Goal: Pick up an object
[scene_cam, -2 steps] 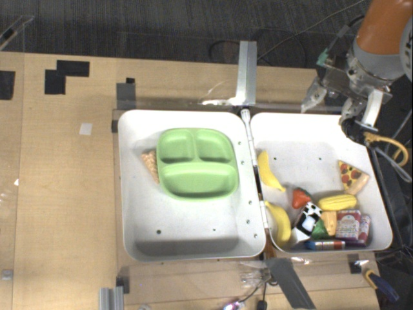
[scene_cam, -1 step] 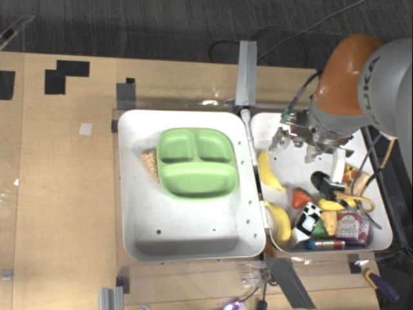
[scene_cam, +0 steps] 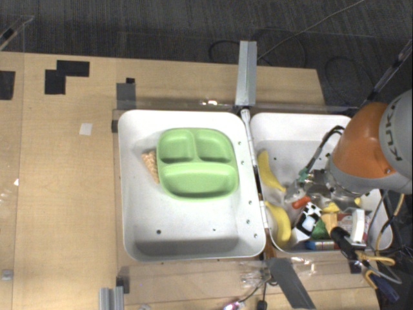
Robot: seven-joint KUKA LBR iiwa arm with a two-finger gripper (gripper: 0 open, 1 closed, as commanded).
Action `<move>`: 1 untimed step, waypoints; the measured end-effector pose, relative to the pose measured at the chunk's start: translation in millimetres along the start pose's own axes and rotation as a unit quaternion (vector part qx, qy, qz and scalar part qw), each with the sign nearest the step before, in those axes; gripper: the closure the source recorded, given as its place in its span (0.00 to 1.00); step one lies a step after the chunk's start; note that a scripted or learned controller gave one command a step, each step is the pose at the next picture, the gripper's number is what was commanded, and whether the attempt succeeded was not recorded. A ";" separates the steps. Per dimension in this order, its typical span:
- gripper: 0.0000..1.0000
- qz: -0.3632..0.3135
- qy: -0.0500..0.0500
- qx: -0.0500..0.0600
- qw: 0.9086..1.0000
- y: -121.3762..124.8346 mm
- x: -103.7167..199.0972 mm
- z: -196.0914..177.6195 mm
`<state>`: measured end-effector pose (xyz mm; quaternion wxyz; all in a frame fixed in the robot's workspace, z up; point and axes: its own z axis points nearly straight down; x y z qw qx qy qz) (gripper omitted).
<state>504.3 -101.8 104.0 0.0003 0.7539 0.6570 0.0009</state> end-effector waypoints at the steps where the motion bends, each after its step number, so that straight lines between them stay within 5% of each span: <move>1: 0.00 -0.062 0.000 -0.008 0.998 52.6 1.0 12.4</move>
